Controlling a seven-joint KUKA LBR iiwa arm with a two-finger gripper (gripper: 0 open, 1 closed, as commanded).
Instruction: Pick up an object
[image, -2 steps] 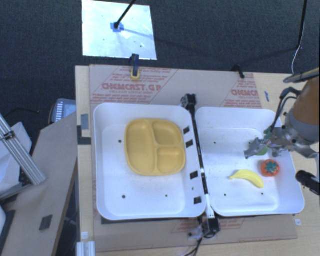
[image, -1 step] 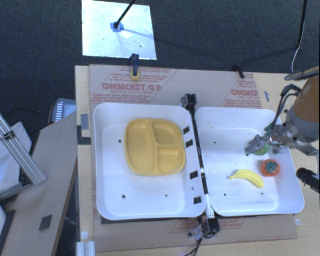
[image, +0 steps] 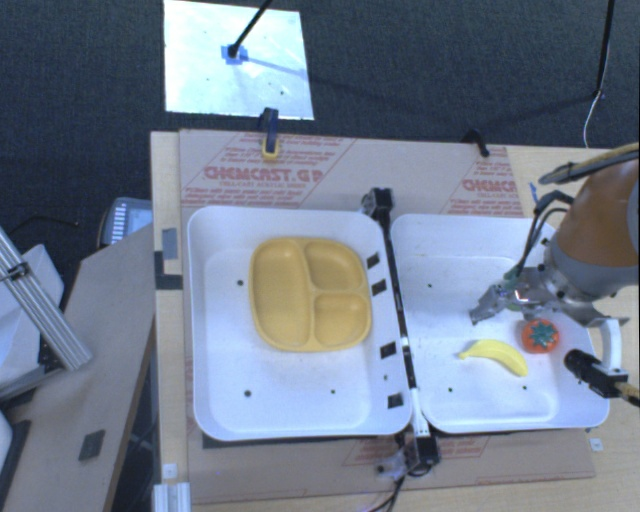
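- One gripper hangs over the right bin; whether it is open or closed cannot be told.
- Just right of it lies an orange-red ball, with a banana near, toward the front.
- Left bin: a yellow divided plate.

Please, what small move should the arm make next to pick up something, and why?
Probably lower the hand a little toward the banana. The hand hovers over the right bin, just above and left of the banana, and nothing is seen between its fingers. The small orange ball lies close beside it too, partly under the arm.
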